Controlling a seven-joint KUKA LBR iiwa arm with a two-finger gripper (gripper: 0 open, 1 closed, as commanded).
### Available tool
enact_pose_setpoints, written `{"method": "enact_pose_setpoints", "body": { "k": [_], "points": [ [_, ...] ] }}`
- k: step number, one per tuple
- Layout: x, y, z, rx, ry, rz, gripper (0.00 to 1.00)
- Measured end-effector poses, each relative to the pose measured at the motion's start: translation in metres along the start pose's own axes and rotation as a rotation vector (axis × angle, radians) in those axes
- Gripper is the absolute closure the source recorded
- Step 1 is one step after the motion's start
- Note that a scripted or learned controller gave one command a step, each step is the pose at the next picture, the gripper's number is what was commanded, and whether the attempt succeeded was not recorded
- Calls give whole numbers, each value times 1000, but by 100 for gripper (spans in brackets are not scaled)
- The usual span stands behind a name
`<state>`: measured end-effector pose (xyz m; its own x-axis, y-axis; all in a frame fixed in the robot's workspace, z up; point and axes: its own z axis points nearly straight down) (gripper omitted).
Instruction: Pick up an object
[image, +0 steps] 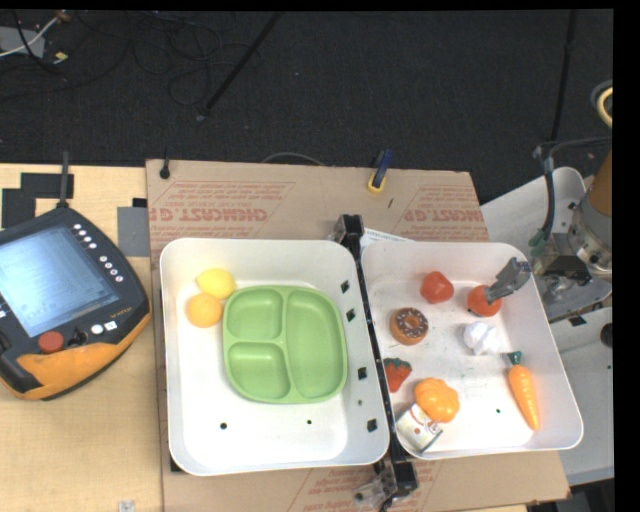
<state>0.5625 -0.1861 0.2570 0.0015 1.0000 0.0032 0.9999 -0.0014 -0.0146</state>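
Camera view: my gripper (506, 280) is over the right bin (560, 400), touching a red tomato (482, 299). Can't tell if it's got hold of it.

A small round red tomato-like toy (483, 299) lies near the right bin's far right corner, touching the grey gripper's (506, 280) fingertips. Another red round toy (436, 287) sits just to its left.
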Motion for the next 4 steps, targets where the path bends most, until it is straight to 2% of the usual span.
{"method": "enact_pose_setpoints", "body": {
  "k": [1,2,4],
  "points": [
    [0,2,-7,-12,-2,-2,0],
    [-7,5,40,-9,-2,-3,0],
    [13,1,155,-8,0,-2,0]
  ]
}}
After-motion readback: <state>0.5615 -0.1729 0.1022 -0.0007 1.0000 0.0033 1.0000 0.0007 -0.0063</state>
